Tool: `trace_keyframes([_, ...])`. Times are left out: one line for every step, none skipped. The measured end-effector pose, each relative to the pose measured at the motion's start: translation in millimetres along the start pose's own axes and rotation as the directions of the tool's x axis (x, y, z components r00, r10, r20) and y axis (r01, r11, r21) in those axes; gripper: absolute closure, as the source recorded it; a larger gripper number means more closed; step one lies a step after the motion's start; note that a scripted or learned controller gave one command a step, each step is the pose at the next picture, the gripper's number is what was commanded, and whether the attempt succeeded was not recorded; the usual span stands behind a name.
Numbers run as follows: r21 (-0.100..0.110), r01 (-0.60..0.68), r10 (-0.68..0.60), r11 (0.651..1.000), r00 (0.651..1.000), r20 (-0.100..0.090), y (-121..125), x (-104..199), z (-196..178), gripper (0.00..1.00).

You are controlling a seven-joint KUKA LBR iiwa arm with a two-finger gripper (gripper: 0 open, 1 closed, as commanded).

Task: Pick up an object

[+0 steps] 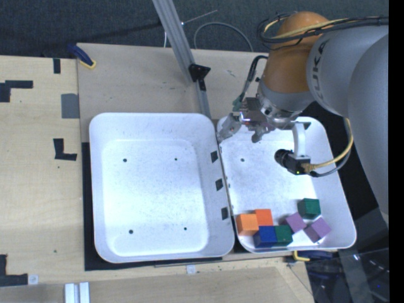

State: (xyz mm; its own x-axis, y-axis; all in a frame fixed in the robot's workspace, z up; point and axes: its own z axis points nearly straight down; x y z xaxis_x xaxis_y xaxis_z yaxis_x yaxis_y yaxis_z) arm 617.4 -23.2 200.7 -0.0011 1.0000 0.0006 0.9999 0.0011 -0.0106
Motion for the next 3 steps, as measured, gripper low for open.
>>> trace_keyframes([-0.016,-0.008,0.009,1.0,1.0,0.005,-41,-96,-95,0.0])
trace_keyframes([-0.02,0.002,-0.002,1.0,1.0,0.002,-89,-64,-305,0.0])
trace_keyframes([-0.004,0.004,-0.004,1.0,1.0,0.0,-6,-18,-237,0.0])
